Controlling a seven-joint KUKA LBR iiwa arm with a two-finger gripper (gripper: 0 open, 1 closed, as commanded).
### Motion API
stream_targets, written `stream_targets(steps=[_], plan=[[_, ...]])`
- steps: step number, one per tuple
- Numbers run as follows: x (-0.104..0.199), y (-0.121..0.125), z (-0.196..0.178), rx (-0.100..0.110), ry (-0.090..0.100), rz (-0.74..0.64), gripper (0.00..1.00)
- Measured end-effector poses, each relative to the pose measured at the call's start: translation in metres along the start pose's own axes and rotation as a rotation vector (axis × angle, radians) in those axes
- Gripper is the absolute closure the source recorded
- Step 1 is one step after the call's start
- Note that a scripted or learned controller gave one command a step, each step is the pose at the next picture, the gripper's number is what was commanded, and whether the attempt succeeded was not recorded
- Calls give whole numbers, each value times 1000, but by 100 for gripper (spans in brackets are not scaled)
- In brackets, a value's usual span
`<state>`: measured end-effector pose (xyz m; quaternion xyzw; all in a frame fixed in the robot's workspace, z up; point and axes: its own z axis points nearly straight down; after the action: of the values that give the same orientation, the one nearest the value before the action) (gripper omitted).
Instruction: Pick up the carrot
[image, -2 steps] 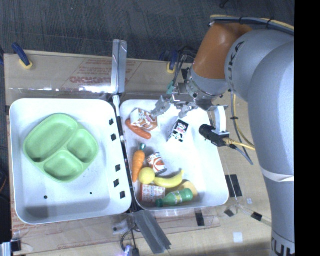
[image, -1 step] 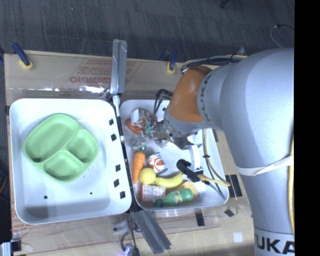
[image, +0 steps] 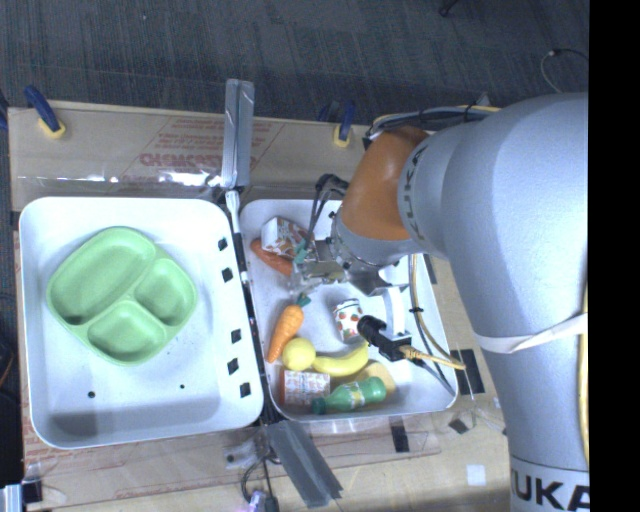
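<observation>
1. Grey arm fills the frame's right; I steer its gripper above the right bin, its opening hidden, so I can't tell.
2. White left bin holds a green tray.
3. Orange carrot lies centre frame, touching a lemon; probably stiff, light, best pinched mid-body.

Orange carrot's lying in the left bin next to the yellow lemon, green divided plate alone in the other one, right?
Not quite: the camera view shows the orange carrot lying in the right white bin, next to the yellow lemon. The green divided plate is the one alone in the other, left white bin.
</observation>
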<state>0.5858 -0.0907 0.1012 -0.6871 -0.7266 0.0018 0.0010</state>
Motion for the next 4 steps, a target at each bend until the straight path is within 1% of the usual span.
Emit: stream_targets(steps=[1, 2, 3, 4], plan=[[-16, -14, -14, -2, 0, 284, 100], [-16, -13, -14, -2, 0, 284, 0], [-11, -53, 11, 1, 2, 295, 0], [-12, -53, 1, 3, 2, 294, 100]])
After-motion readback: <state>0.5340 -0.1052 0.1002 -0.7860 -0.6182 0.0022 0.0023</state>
